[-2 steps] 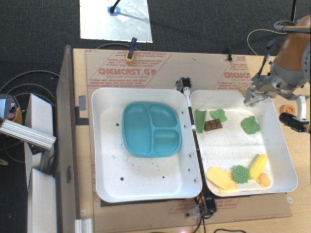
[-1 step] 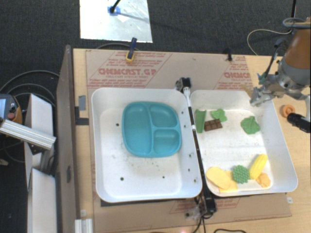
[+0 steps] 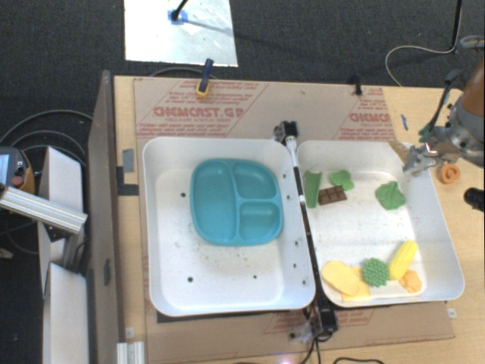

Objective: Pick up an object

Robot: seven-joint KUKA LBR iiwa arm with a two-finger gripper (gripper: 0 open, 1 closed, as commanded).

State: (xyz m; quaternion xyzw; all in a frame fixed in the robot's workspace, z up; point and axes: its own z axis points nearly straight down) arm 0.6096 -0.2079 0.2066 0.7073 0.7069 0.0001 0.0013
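My gripper [image 3: 415,160] hangs over the far right rim of the right bin [image 3: 436,226], up and to the right of a green leafy piece [image 3: 390,196]. Further left in that bin lie a brown chocolate piece [image 3: 332,196], a small green piece [image 3: 341,179] and a long green piece [image 3: 311,189]. At the bin's near end sit a yellow corn cob [image 3: 402,258], a green broccoli [image 3: 374,271], a flat yellow piece [image 3: 342,277] and a small orange piece [image 3: 411,281]. Nothing shows in the gripper's grasp.
The left bin [image 3: 170,279] holds a teal divided plate [image 3: 235,202]. A clamp [image 3: 288,133] sits where the two bins meet at the far side. An orange ring [image 3: 450,174] lies on the bench right of the gripper. A cable [image 3: 413,59] loops behind the arm.
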